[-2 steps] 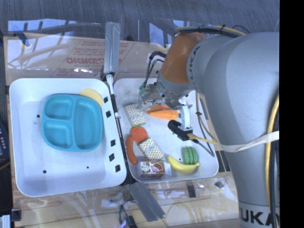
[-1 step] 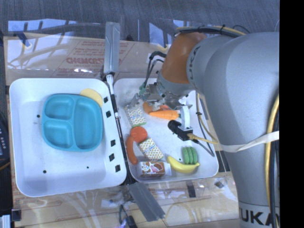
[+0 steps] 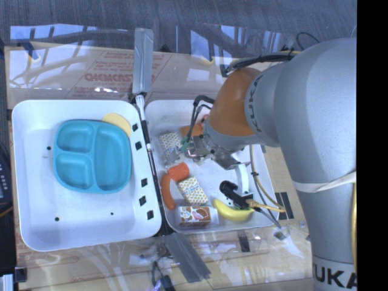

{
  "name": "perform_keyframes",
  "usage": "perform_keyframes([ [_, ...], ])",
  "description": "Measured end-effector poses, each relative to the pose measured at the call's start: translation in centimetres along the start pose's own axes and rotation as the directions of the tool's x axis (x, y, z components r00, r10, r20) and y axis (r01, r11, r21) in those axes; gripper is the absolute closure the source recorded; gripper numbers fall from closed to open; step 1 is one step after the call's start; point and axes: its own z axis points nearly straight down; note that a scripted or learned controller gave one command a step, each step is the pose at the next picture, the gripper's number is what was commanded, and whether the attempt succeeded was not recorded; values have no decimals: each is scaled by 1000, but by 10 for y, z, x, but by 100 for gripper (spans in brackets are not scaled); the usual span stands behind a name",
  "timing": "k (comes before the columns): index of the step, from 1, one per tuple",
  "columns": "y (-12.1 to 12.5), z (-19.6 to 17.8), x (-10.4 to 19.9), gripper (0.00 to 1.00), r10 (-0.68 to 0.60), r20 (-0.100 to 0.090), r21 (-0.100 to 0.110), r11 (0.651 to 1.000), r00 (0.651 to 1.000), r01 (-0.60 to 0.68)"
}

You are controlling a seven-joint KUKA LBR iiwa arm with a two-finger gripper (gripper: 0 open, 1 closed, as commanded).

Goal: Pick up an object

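**Gripper low in the right bin, nearest pick just to its left**

Starting at the left: the left bin [image 3: 24,180] carries a blue divided plate [image 3: 91,156] with a yellow disc [image 3: 119,123] tucked at its upper right corner. All of that is well apart from the action.

Across the divider into the right bin [image 3: 173,103], things get crowded. Hard against the left wall lies a red sausage [image 3: 167,194], its long axis running up and down the view. Above it is a small patterned packet [image 3: 170,142], and between the two sits an orange piece [image 3: 179,171], slanted. Next along come a patterned box [image 3: 193,190] and, at the near wall, a brown carton [image 3: 194,216]. A banana [image 3: 232,213] curves along the near right corner.

Now the gripper [image 3: 195,150]. It sits down in the upper middle of the bin, under the orange-banded wrist of the arm [image 3: 303,102]. The wrist covers it, so I cannot tell whether it is apart or together, and nothing can be seen gripped in it.

Here is the relation that matters. The patterned packet lies just beside the gripper, on the picture's left. The orange piece is near, down and to the left. A second orange thing [image 3: 189,130] peeks out just above the gripper, half hidden by the wrist.

My read is that the packet is the likeliest target and needs only a short shift to the left. It is flat and close to the wall, so a clean grip looks tricky.
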Motion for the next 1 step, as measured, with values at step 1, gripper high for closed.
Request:
perform_keyframes([
  [1, 0, -10, 0, 100, -4, 1, 1, 1000, 1000, 4],
])
